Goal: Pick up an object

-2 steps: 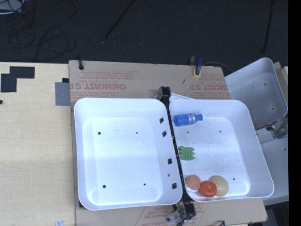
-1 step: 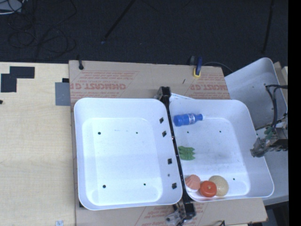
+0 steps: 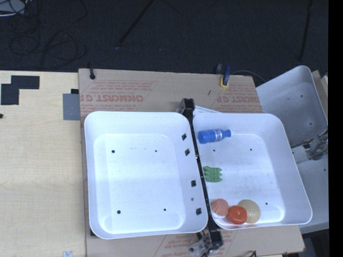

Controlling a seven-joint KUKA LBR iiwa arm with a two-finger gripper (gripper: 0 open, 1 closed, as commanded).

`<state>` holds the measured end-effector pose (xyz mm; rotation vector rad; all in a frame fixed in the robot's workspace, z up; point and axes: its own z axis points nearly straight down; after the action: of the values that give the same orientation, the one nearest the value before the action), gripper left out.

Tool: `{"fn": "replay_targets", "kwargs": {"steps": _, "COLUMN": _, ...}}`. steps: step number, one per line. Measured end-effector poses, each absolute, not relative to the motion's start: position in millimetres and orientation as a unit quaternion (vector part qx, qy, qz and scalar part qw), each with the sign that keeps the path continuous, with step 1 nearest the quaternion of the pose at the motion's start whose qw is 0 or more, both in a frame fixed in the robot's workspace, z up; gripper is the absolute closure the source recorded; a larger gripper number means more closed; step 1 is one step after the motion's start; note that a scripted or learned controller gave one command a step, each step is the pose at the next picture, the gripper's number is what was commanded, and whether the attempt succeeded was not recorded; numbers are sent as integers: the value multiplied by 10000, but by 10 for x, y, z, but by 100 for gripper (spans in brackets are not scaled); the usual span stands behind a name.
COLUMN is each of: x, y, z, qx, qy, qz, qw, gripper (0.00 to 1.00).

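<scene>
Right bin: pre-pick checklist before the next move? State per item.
1. Targets present in right bin: ok. Blue bottle, green item, red round piece, pink piece and tan piece lie there.
2. Blue bottle isolated: ok, nothing touches it.
3. Green item clear of the wall: not ok, it lies close to the divider.
4. Red, pink, tan pieces separated: not ok, they cluster in the near corner.
5. Hand state: cannot tell.

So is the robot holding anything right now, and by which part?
Nothing is seen held. The blue bottle, green piece and three round items, including the red one, all lie loose in the right bin.
</scene>
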<state>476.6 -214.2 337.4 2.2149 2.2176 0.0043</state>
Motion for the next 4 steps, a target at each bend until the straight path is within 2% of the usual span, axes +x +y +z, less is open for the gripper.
{"fn": "replay_targets", "kwargs": {"steps": 1, "x": 4737, "y": -2118, "z": 2172, "qx": 7073, "qy": 7069, "qz": -27, "qw": -68, "gripper": 100}}
{"fn": "replay_targets", "kwargs": {"steps": 2, "x": 4767, "y": -2143, "z": 3484, "qx": 7064, "qy": 7078, "qz": 20, "qw": 51, "gripper": 100}}
{"fn": "replay_targets", "kwargs": {"steps": 3, "x": 4735, "y": -2118, "z": 2170, "qx": 7074, "qy": 7068, "qz": -29, "qw": -73, "gripper": 100}}
{"fn": "replay_targets", "kwargs": {"steps": 4, "x": 4771, "y": -2146, "z": 3477, "qx": 7065, "qy": 7077, "qz": 23, "qw": 60, "gripper": 100}}
